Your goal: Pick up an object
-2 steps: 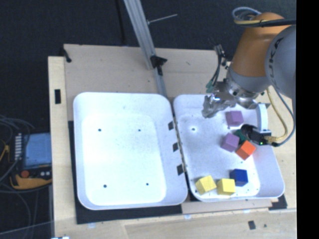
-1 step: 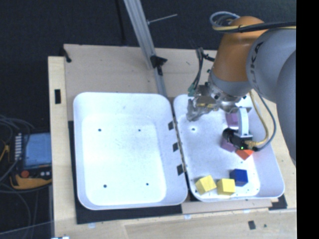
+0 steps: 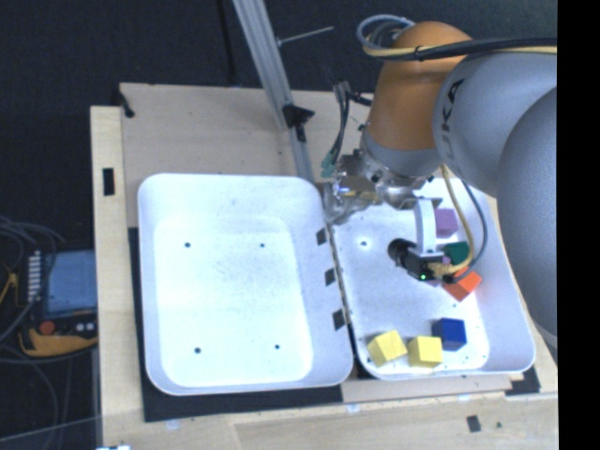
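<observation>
You are looking through one camera fixed above the bench (image 3: 187,129), and it is facing down at a slant, not straight down. It is sitting far enough back that you are taking in both white bins whole: the left bin (image 3: 225,279) is spreading out to the image-left of the gripper (image 3: 349,195), and the right bin (image 3: 394,312) is lying below and to the image-right of it. The arm (image 3: 506,111) is reaching in from the right edge, looming large near the lens behind the gripper. Dark floor (image 3: 112,26) is framing the bench above and left of the gripper.
</observation>
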Available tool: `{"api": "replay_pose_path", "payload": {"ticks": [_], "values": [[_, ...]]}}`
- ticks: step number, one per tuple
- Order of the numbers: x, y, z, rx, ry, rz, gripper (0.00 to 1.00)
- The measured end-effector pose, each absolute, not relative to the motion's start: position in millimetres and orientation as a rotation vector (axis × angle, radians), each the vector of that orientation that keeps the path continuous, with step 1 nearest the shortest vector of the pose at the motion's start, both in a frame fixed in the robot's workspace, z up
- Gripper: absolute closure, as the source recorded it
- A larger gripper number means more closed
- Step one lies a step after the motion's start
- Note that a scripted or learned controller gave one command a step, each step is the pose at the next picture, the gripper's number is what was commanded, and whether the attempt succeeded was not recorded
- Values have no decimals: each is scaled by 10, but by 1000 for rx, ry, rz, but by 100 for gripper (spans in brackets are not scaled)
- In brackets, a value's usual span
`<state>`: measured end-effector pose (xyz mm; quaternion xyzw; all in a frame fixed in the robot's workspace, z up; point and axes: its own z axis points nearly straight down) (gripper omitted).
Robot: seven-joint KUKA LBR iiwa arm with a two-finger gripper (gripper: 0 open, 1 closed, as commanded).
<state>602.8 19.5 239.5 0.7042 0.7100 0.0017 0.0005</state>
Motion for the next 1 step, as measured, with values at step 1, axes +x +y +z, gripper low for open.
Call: {"api": "replay_pose_path", "payload": {"ticks": [1], "values": [[5945,811,2339,2214,2232,0,100]]}}
